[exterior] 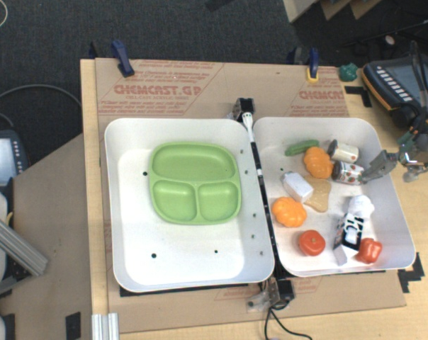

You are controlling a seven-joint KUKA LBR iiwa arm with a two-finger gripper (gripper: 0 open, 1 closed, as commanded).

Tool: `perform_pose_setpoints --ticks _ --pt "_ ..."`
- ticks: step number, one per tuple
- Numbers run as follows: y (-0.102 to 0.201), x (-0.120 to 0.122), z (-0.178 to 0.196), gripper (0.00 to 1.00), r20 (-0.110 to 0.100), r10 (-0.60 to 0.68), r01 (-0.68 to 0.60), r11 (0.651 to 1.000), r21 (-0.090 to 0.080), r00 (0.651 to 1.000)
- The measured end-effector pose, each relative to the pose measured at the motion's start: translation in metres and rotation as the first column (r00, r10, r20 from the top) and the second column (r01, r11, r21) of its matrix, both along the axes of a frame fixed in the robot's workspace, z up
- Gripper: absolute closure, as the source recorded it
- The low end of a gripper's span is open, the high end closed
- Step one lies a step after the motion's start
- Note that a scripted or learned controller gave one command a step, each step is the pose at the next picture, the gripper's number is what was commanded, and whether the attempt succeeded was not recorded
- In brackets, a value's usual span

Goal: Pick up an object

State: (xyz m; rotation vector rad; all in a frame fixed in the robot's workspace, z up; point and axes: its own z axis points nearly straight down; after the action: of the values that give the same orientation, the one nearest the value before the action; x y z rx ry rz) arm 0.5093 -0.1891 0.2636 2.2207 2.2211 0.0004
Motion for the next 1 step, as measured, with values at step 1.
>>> perform_pose_setpoints --ticks 1 --pt "0.0211 -0.0023 0.2106 0.0 0.021 0.003 -0.003 1.0 -0.006 1.0"
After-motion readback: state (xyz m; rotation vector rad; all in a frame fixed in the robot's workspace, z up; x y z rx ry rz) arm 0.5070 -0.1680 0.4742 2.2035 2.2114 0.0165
